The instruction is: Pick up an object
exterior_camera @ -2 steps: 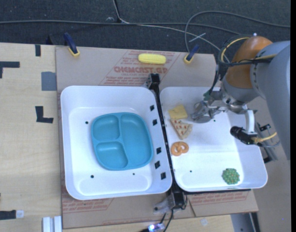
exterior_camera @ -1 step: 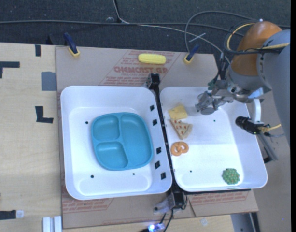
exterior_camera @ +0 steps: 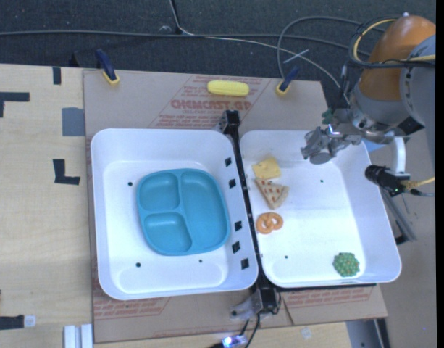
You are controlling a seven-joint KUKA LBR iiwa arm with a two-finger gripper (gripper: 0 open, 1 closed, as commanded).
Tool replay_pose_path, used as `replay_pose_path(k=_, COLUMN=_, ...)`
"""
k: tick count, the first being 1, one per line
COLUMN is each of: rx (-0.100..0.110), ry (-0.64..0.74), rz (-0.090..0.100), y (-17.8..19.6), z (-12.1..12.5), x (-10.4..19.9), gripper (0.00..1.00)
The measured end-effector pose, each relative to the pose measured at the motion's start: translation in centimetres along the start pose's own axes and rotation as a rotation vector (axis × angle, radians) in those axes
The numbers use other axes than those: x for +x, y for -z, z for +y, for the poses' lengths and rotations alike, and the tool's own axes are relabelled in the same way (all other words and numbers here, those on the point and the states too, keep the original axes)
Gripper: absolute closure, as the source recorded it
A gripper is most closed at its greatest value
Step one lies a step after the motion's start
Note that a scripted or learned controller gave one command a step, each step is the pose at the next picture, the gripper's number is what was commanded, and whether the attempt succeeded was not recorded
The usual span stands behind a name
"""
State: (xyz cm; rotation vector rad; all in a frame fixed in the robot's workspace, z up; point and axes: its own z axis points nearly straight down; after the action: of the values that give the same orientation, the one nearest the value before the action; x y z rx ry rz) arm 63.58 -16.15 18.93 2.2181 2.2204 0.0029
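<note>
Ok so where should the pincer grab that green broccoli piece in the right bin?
Probably straight from above, closing across the rounded top of the broccoli. It sits alone near the right bin's front corner, so set the pincer fingers parallel to the near wall.

The two bins (exterior_camera: 106,194) look like smooth, slightly glossy white plastic. The divided blue plate (exterior_camera: 182,211) looks matt plastic. The tabletop (exterior_camera: 33,216) looks like pale wood.

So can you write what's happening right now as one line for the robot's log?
step: reaching | claw: above right bin, holding nothing seen | right bin: cheese, waffle piece, pretzel, broccoli | left bin: blue plate
</note>
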Motion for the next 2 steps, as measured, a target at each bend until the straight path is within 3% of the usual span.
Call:
replay_pose_path(k=1, rx=0.000, ry=0.001, rz=0.000, y=4.4, z=0.7, x=0.0, gripper=1.00)
replay_pose_path(k=2, rx=0.005, ry=0.004, rz=0.001, y=4.1, z=1.4, x=6.3, gripper=1.00)
